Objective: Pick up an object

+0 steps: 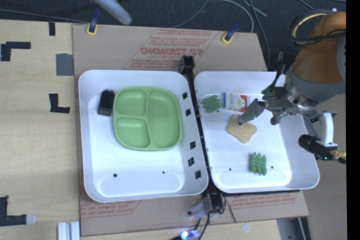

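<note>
Gripper [251,111] hanging over the right bin [298,177], finger state honestly impossible to make out. Tan cracker-looking piece [242,132] just below the tip, maybe touching. Small tube [232,101] just left, green toy [257,163] further below.

One fixed camera looks down on my bench [34,121] at a slant from above. Both white bins lie mid-frame: the left bin [95,177] and the right bin [292,171]. My arm [318,64] enters at the right edge. Dark floor crosses the top.
</note>
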`<action>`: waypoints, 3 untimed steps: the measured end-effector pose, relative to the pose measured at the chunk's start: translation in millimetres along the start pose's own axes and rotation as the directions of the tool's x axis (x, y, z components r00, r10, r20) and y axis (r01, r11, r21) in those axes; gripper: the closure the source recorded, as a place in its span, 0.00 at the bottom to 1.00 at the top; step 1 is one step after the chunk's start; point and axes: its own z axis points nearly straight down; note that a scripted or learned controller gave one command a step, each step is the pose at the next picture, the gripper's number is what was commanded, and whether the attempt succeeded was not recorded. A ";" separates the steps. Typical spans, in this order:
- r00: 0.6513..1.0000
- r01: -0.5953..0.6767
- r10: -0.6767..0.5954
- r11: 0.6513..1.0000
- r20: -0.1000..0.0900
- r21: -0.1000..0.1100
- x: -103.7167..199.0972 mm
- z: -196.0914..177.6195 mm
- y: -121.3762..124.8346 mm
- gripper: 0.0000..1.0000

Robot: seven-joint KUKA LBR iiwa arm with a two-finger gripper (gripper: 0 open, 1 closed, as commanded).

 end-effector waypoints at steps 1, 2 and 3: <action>1.000 0.004 -0.004 1.000 0.002 -0.013 0.4 -6.8 2.7 0.00; 1.000 0.003 -0.003 1.000 0.002 -0.009 0.5 56.8 0.8 0.00; 1.000 0.003 -0.003 1.000 0.002 -0.009 -1.6 102.6 -5.8 0.00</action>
